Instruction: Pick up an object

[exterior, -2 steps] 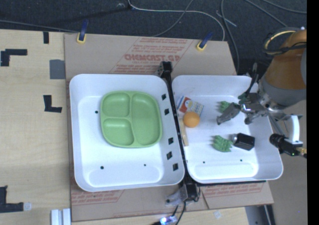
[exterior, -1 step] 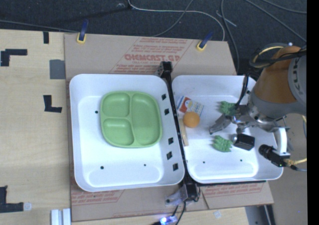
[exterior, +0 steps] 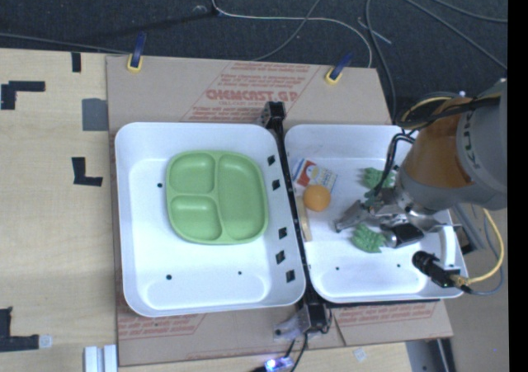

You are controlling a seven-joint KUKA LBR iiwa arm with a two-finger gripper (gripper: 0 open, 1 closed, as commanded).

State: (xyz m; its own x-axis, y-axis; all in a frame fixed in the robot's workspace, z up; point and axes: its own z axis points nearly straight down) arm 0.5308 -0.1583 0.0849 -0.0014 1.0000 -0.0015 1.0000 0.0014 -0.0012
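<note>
Reach into the right bin, nothing lifted

Over the right bin (exterior: 363, 280), the gripper (exterior: 356, 218) hangs low, fingers spread, nothing between them. Judged step: the approach, grasp not yet made. A green toy (exterior: 367, 238) lies just beside the fingertips, another green piece (exterior: 373, 176) near the wrist; next move calls for centring over one and closing. An orange ball (exterior: 317, 198) touches a red-and-white packet (exterior: 312, 172) by the divider. The left bin (exterior: 140, 222) holds a green divided plate (exterior: 216, 197).

divided plate (exterior: 218, 197) in left bin (exterior: 136, 222), ball (exterior: 317, 198) in right bin (exterior: 363, 284).
</note>
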